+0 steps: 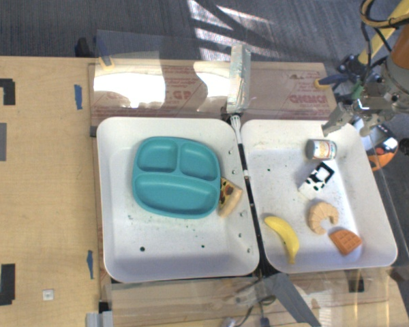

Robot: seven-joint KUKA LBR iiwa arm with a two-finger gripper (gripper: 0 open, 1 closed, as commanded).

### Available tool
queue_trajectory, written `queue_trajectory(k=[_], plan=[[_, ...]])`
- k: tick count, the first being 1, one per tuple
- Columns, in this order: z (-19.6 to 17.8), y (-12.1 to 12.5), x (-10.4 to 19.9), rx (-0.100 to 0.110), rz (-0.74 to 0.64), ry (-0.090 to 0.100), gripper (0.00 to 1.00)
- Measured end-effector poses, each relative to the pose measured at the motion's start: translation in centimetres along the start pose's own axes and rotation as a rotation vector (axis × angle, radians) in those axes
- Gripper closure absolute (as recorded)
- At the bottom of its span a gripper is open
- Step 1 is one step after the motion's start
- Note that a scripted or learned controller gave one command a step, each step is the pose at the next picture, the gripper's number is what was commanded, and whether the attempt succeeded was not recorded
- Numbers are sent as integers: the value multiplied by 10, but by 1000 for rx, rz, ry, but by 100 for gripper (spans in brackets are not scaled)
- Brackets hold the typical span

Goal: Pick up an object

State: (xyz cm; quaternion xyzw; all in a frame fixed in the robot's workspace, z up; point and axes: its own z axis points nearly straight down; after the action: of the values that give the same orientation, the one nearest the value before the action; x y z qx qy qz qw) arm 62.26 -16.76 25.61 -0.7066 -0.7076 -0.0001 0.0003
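The right bin (273, 148) holds a small silver can (320, 149) lying on its side, a black-and-white block (317, 177), a tan croissant-shaped piece (323, 216), an orange wedge (345, 240) and a yellow banana (284, 235). My gripper (347, 123) hangs over the bin's far right corner, just above and to the right of the can. Its fingers are spread open with nothing between them. The can sits a short way below the left fingertip, apart from it.
The left bin (116, 237) carries a teal divided plate (176, 176) with a small pizza-slice toy (228, 195) wedged against its right side. A raised divider (245, 182) separates the bins. Cardboard backing (286, 90) stands behind them.
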Motion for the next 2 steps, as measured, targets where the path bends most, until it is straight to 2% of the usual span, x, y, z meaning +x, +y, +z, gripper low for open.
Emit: queue_trajectory(k=[1,2], plan=[[140,-59,-41,-24,-191,-9,0],[159,12,-7,-5,178,0,0]])
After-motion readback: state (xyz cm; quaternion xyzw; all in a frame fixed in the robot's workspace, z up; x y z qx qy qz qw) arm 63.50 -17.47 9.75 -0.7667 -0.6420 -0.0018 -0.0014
